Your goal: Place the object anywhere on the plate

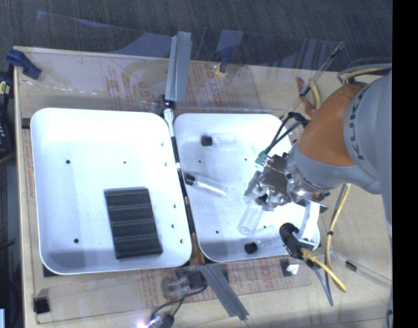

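The plate (132,223) is a dark ribbed rectangle lying in the front part of the left bin (51,132). Three clear tubes with black caps lie in the right bin (229,123). One tube (221,141) is near the back and another tube (207,185) sits by the left wall. The third clear tube (249,219) lies right under my gripper (263,197), which hangs low over the right side of that bin. The tube touches or nearly touches the gripper's tip; I cannot make out whether it is gripped.
A small black piece (250,247) lies near the right bin's front wall. A metal divider bar (176,67) stands behind the seam between the bins. Yellow cables (321,265) trail off the arm at the front right.
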Robot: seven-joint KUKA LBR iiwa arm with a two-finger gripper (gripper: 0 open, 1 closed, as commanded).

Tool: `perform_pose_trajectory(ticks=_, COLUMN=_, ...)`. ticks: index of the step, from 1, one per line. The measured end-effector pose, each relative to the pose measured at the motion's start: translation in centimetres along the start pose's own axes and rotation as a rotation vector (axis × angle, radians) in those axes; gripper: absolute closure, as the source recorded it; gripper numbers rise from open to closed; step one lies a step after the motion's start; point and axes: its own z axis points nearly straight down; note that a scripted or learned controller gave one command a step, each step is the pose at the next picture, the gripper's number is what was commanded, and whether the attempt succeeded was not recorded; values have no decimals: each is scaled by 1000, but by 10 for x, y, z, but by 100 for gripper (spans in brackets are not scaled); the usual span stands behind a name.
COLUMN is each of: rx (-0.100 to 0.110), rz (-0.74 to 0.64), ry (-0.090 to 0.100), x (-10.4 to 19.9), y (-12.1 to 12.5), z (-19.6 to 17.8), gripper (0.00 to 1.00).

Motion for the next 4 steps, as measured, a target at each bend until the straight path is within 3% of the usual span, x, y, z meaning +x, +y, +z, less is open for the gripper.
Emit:
perform_pose_trajectory(ticks=1, rx=-1, rz=169, ry=-2, x=115, y=14, z=-14, gripper=100)
perform_pose_trajectory(ticks=2, rx=2, rz=339, ry=-4, x=155, y=-81, z=23, gripper=100)
perform_pose_trajectory(ticks=3, rx=-3, rz=199, ry=-2, x=230, y=-100, z=-57, gripper=100)
perform_pose_trajectory(ticks=4, rx=0, rz=121, ry=-5, x=286, y=-28, z=6, gripper=100)
